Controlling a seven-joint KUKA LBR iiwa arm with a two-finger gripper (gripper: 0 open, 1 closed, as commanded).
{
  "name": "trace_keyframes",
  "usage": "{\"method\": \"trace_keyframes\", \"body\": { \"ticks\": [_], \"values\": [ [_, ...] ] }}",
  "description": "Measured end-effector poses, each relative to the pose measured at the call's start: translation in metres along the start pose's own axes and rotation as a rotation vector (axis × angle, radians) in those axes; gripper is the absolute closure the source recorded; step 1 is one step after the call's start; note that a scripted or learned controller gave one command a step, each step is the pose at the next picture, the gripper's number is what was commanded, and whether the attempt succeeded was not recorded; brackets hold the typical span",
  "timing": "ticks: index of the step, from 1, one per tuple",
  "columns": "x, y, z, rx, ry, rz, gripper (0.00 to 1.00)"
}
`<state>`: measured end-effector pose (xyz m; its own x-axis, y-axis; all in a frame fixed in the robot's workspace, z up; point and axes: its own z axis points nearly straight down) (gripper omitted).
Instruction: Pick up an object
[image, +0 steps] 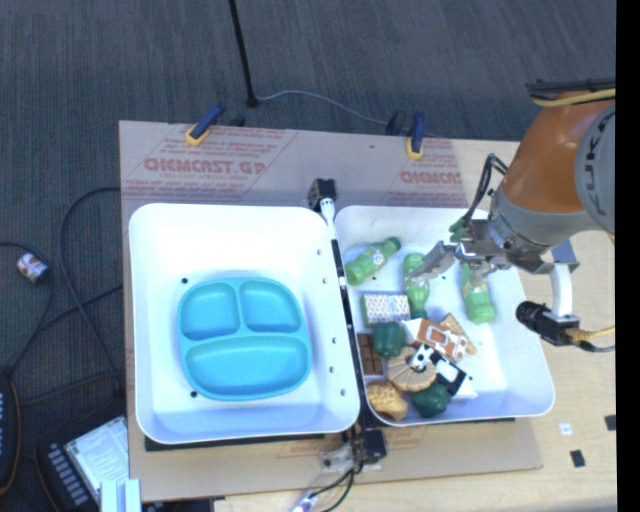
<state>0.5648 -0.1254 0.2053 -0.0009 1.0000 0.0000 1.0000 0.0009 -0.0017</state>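
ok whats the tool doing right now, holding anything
tool: over the right bin among the green bottles; open or closed cannot be told, nothing visibly held.

My wrist band (560, 150) is orange above grey metal. Below it, both bins (160, 260) are white. Left of the divider sits a sky-blue compartment tray (243, 337); right of it, green bottles (368, 262) with pale labels, a grey-and-white checked block (386, 305), a dark green lump (389, 338), an orange-and-white patterned packet (445, 338), and a tan, cookie-coloured round (412, 375) (the black-and-white piece beside it is hard to name). The board (300, 165) behind the bins is tan with red lettering, its clamps (205, 124) yellow and blue.
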Motion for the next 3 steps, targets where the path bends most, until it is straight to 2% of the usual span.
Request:
{"method": "trace_keyframes", "body": {
  "ticks": [1, 2, 3],
  "values": [
    [0.005, 0.047, 0.118, -0.009, -0.002, -0.001, 0.00],
    [0.004, 0.048, 0.107, -0.012, -0.004, -0.001, 1.00],
    [0.062, 0.053, -0.004, -0.005, -0.001, -0.001, 1.00]
  ]
}}
